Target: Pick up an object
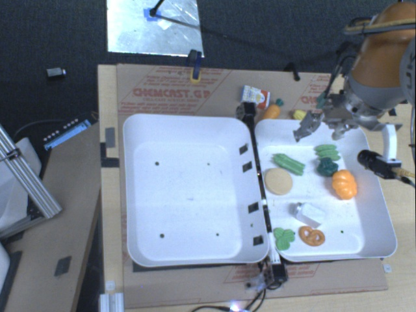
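Brown cardboard sheet (166, 86) under both bins, printed in faded red with letters like "CHEMCAST G P", hard to read for sure. Left bin (188, 190) white. Right bin (364, 236) white too, with toy food inside: long green pod (288, 163) lying slanted, long way running from upper left down to lower right; small bumpy green piece (327, 151) lying almost flat across; dark green broccoli (327, 168) just under it; orange pumpkin (344, 183) beside that; round tan cookie (279, 181) near the middle wall; white and grey block (309, 211) lower down; brown pretzel (312, 236) and green leaf (283, 238) near the front edge. Gripper (322, 127) up over the back of the right bin, fingers spread apart, gripping nothing, just above the green pieces. Small carton (255, 95) with red on it, tiny carrot (272, 112) and yellow bit (298, 115) on the cardboard behind the bins.
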Controlling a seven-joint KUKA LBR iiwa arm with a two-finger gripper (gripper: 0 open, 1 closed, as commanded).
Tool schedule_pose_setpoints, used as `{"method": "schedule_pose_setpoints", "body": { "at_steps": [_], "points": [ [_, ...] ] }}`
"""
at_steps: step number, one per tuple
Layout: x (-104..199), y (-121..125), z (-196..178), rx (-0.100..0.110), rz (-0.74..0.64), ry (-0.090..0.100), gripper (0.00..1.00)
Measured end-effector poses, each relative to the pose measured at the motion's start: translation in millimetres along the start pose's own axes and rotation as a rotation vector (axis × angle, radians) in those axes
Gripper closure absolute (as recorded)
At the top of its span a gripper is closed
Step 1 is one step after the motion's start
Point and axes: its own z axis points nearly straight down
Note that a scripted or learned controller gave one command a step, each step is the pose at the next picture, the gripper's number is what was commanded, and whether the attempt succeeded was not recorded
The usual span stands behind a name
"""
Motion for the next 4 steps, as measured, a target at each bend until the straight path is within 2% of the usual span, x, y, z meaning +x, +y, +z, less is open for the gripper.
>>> {"method": "schedule_pose_setpoints", "body": {
  "at_steps": [1, 2, 3, 4],
  "points": [
    [-73, -51, 60, 0.006, 0.010, -0.001, 0.00],
    [-117, -110, 79, 0.004, 0.008, -0.001, 0.00],
    [-114, -105, 67, -0.003, 0.001, -0.002, 1.00],
    [-97, -126, 169, 0.004, 0.003, 0.002, 1.00]
  ]
}}
